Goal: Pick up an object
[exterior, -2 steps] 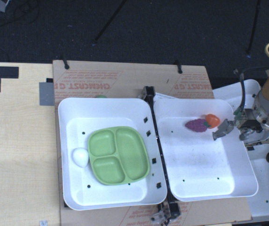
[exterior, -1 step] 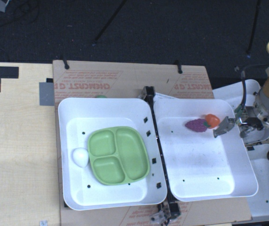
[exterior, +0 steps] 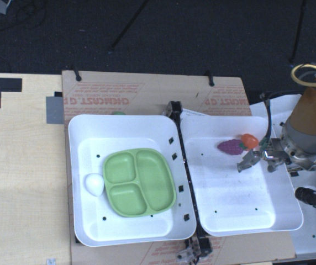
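**Gripper poised beside 2 small objects in the right bin**

A purple object (exterior: 231,146) and an orange one (exterior: 249,141) lie touching each other in the upper part of the right bin (exterior: 241,208), right of the frame's centre. The gripper (exterior: 260,162) sits just below and right of them, fingers spread apart, gripping nothing. In the left bin (exterior: 119,128) rest a green 3-section tray (exterior: 138,182) and a white egg-like object (exterior: 94,184). Risks: because the 2 objects touch, closing fingers may push 1 away or wedge between them, and a rounded piece could squirt out.

Robot lab, white bins (exterior: 126,127), cardboard (exterior: 147,93), cables (exterior: 130,21)
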{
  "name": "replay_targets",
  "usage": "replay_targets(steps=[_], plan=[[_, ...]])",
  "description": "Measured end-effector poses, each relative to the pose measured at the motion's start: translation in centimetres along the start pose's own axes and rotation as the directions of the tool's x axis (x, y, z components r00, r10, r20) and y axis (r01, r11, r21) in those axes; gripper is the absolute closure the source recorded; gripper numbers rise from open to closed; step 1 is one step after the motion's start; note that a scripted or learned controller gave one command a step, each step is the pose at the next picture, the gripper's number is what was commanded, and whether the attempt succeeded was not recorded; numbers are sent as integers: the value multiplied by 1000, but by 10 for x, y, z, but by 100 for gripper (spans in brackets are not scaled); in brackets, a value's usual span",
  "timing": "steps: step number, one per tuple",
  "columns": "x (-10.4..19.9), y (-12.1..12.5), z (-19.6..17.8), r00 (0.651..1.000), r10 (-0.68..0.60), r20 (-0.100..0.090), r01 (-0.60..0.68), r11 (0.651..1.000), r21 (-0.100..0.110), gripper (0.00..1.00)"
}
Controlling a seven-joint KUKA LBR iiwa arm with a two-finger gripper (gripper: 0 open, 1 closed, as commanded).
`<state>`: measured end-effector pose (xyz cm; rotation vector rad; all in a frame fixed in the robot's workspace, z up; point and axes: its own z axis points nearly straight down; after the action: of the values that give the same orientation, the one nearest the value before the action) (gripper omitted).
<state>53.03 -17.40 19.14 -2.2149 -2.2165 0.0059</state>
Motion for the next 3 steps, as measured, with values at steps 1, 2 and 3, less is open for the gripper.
replay_targets(steps=[1, 2, 3], plan=[[9, -7, 57, 1000, 1, 0, -1, 1000, -1, 0], [10, -6, 106, 1000, 2, 2, -2, 1000, -6, 0], [9, -6, 93, 1000, 6, 2, -6, 1000, -7, 100]])
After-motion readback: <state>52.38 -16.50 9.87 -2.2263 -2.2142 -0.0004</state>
